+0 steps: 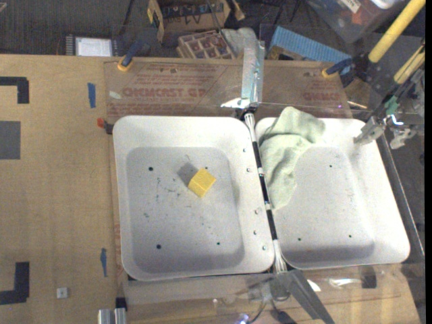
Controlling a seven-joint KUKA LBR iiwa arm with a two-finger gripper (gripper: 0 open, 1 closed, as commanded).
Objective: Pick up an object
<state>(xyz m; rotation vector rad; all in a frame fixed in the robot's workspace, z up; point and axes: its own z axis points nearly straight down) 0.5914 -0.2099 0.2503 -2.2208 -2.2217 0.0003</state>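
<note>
- Small yellow foam-like cube (202, 182): lying near the middle of the left shallow white plastic bin (135, 140), turned corner-on, casting a short shadow to its upper left; well apart from every wall.
- Pale green crumpled cloth (287, 148): bunched in the upper left corner of the right shallow white plastic bin (351, 241), draped along the divider side, touching that wall.
- End effector (378, 128): metallic, at the upper right rim of the right bin, well apart from both objects; too small and blurred to judge; cannot tell whether apart or together. Nothing seen between them.
- Brown cardboard-covered desk (54, 181): bearing both bins side by side.
- Task status, as a judgement: nothing lifted yet; approach not begun.
- Risk, cube: skewed orientation likely to let it twist or squirt out under a squeeze on its corners.
- Risk, cloth: soft folds prone to a shallow pinch and slipping free; closeness to the wall likely to foul a descent.
</note>
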